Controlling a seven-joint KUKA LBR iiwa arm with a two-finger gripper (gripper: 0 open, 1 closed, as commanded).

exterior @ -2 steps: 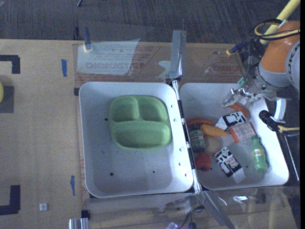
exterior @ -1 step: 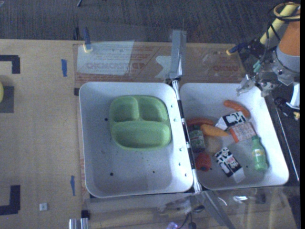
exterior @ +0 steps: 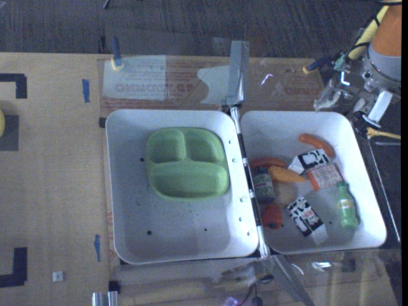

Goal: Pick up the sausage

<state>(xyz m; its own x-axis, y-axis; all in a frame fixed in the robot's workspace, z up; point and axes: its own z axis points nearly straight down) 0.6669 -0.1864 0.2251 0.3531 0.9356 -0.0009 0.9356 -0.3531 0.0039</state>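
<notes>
The sausage (exterior: 317, 143), orange-red and short, lies in the far part of the right bin (exterior: 363, 171), next to a black-and-white carton (exterior: 310, 160). My gripper (exterior: 354, 102) hangs over the bin's far right corner, up and to the right of the sausage and apart from it. Its fingers stand open with nothing between them.
The right bin also holds a carrot (exterior: 287, 174), a dark red piece (exterior: 268, 163), a small can (exterior: 262, 186), a red item (exterior: 272, 215), a second carton (exterior: 305, 215), a pink packet (exterior: 325, 176) and a green bottle (exterior: 346, 208). A green divided plate (exterior: 187, 164) sits in the left bin (exterior: 121, 190).
</notes>
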